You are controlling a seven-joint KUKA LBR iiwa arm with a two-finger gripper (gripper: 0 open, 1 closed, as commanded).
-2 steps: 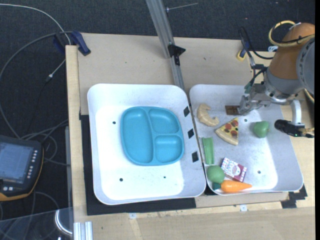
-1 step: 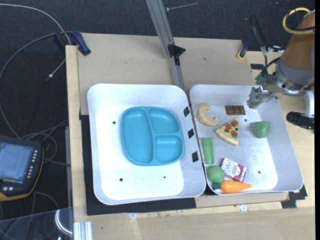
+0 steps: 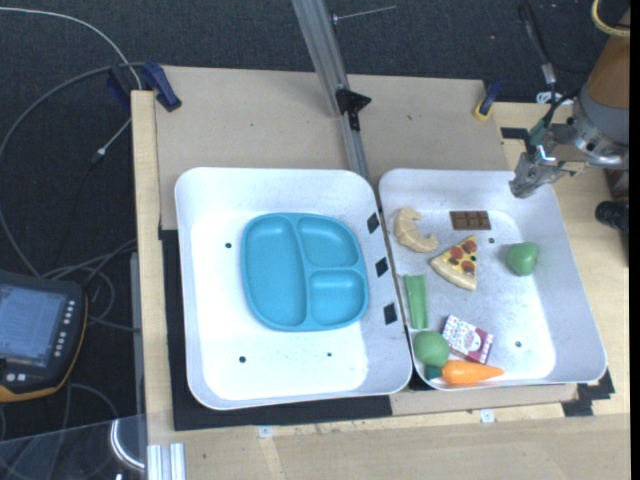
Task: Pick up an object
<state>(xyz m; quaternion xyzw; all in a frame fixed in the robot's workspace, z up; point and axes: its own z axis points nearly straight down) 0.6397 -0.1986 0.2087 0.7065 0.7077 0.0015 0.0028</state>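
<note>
The right bin holds several toy foods: a tan croissant-like piece, a brown chocolate bar, a pizza slice, a green round piece, a green stick, a green ball, a pink-and-white packet and an orange carrot. My gripper hangs over the bin's far right corner, apart from all of them. Nothing shows between its fingers.
A blue divided plate lies in the left bin. A metal pole slants across the bench behind the bins. Blue clamps sit on the bench's far corners. Cables and a pendant lie on the floor at left.
</note>
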